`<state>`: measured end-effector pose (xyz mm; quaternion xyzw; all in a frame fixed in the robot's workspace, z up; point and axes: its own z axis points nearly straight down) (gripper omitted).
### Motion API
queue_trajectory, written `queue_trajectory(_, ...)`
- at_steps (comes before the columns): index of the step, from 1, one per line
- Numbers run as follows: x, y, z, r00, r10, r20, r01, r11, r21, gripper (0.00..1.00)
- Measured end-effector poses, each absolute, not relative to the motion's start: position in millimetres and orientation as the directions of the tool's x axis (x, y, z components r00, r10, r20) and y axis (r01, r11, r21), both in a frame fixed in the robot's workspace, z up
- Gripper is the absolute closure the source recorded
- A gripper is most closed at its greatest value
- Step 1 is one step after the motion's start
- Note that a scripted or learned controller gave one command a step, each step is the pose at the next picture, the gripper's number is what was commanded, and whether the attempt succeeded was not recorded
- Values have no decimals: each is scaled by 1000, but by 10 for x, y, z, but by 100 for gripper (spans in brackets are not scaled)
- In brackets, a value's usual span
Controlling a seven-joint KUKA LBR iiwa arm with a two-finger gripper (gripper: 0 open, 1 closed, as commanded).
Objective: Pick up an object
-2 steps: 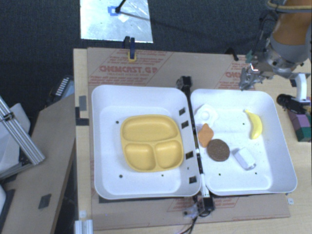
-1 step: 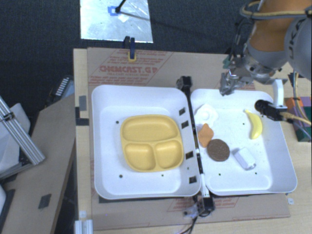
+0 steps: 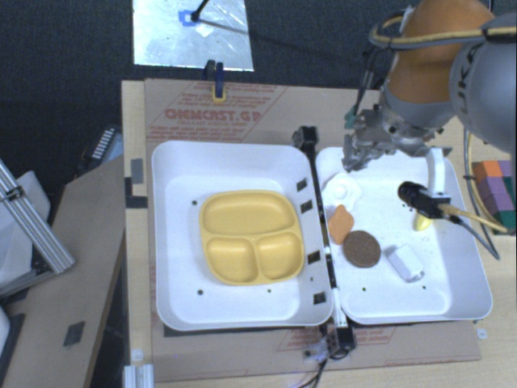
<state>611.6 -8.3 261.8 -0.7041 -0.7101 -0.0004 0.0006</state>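
Note:
My gripper [image 3: 354, 160] hangs over the far left corner of the right bin [image 3: 464, 297], its tip just above and behind a small white round object [image 3: 341, 191]. Nearer the front along the bin's left side lie an orange piece [image 3: 340, 224] and a brown disc [image 3: 363, 249]. A white block [image 3: 405, 263] rests to the right of the disc. A small yellow object [image 3: 422, 221] sits towards the right side, partly hidden by the robot's hardware. I see nothing held in the gripper.
The left bin [image 3: 174, 217] holds a yellow divided plate [image 3: 249, 237] in its middle. A black divider with clips [image 3: 315, 208] runs between the two bins. Coloured blocks [image 3: 494, 186] stand outside the right bin at the right edge.

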Motion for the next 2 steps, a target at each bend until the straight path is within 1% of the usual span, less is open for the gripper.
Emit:
queue_trajectory(1, 6024, 453, 2615, -10, 1000, 1, 1000, 10, 0, 100)
queue_trajectory(2, 5791, 859, 2514, -9, 1000, 2, 1000, 9, -2, 100)
